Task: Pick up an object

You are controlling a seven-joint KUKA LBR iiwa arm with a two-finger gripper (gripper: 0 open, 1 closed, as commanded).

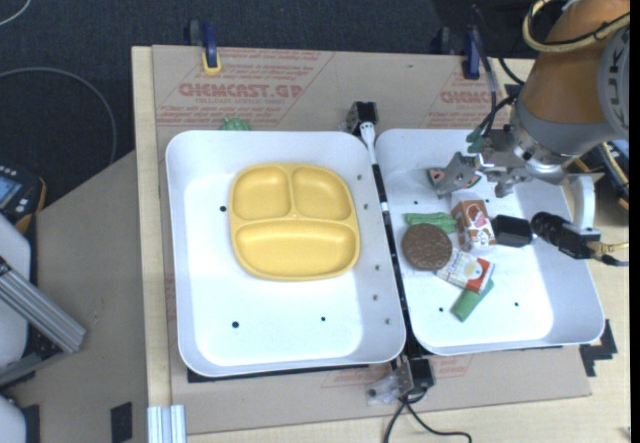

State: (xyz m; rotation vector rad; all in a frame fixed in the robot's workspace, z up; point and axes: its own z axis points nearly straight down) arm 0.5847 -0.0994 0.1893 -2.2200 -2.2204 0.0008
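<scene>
Green marker lies diagonal, upper-right to lower-left, in the right bin; gripper above, grip state indiscernible.

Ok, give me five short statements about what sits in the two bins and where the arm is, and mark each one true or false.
1. The yellow divided plate lies in the left bin. True.
2. The round brown disc lies on the yellow plate. False: it lies in the right bin, near the divider between the bins.
3. The gripper is over the right bin's far part. True.
4. The green stick stands upright in the left bin. False: it lies flat in the right bin, at the near end of the pile.
5. The yellow plate has three compartments. True.
</scene>
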